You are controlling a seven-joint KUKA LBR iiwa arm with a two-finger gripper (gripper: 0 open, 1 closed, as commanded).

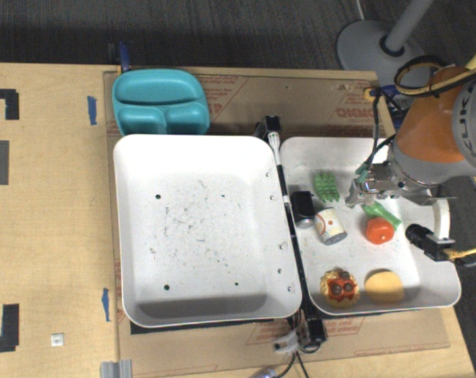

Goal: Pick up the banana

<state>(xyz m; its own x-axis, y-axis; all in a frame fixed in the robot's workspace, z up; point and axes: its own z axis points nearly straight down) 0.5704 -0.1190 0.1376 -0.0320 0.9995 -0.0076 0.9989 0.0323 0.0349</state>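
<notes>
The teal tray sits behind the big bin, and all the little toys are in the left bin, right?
Not quite. The camera view shows the toys, such as the green block and the red tomato-like toy, lying in the right bin. The teal tray does sit behind the left bin.

Two white bins side by side: left bin (198, 227), right bin (438, 294). Teal tray (160, 101) at 12 o'clock of the left bin. In the right bin: green block (326, 186) at 11, black block (302, 205) at 9, white can (330, 227) near centre, tomato (379, 231) just at its 3, patterned ball (339, 285) at 7, orange (385, 283) at 5.
</notes>
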